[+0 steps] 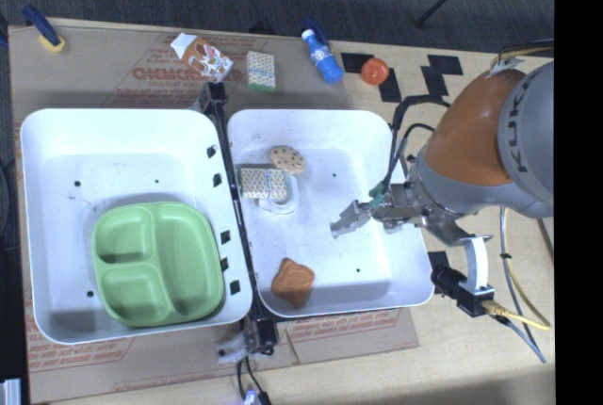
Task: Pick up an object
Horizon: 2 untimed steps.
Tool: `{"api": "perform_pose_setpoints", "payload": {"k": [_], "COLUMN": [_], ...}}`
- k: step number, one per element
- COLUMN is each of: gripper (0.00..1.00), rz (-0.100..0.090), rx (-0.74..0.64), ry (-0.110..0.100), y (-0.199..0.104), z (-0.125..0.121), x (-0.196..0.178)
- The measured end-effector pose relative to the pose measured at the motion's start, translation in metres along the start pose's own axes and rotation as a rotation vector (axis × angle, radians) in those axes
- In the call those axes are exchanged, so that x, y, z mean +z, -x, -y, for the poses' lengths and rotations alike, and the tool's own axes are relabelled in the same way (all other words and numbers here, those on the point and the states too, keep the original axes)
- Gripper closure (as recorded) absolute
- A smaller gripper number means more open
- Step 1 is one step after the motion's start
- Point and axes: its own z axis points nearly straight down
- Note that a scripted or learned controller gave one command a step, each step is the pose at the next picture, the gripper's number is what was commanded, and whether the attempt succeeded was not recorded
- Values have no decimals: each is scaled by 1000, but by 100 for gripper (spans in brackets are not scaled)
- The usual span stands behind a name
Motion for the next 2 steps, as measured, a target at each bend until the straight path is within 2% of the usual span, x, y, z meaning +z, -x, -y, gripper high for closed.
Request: {"api": "perform_pose_setpoints", "payload": {"k": [1,2], "gripper": [0,0], "rz": [1,1], "rx": [-1,-2], "ry": [5,3], "y": [-35,-66], "z": [-1,-1], "x": [-79,-65]}}
